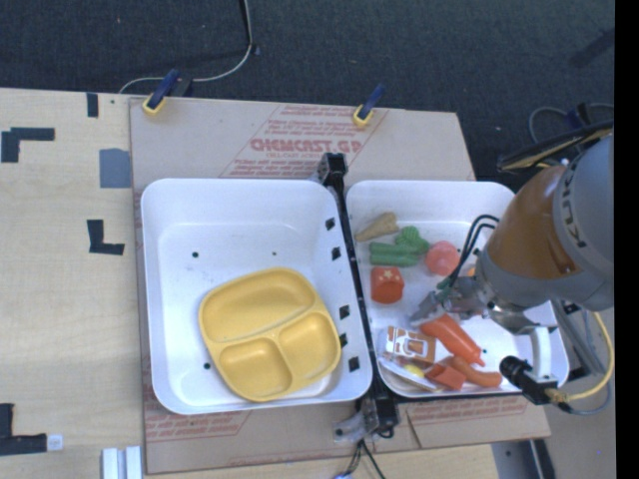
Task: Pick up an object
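My pincer (436, 305) is low in the right bin (451, 190), w/ its tips just over the top end of the carrot (454, 337). I can't tell if it is spread or pressed together, the tips are too small and dark. I see nothing pinched in it.

The carrot is the thing I'd go for. It lies tilted, near the front of the bin, w/ its top end right by my tips. Under it is a plate (399, 371) w/ a small box (409, 345) and a thin orange bit (461, 375) just beside. They all touch or nearly touch, so it's crowded there.

How to do it well, I think:
- Go slow & straight down, so I don't shove the carrot off.
- Turn so my 2 tips sit on the carrot's long sides, not its ends. It's round & smooth and may slip out.
- Pinch near its fat middle, not the thin tip.
- Don't catch the box or plate too.
- Lift a bit first, check it's really held.

The red block (387, 284), green thing (399, 248) & pink ball (443, 258) sit further back, apart from my tips. The yellow tray (268, 332) is in the left bin (170, 267), well away, so no worry there.
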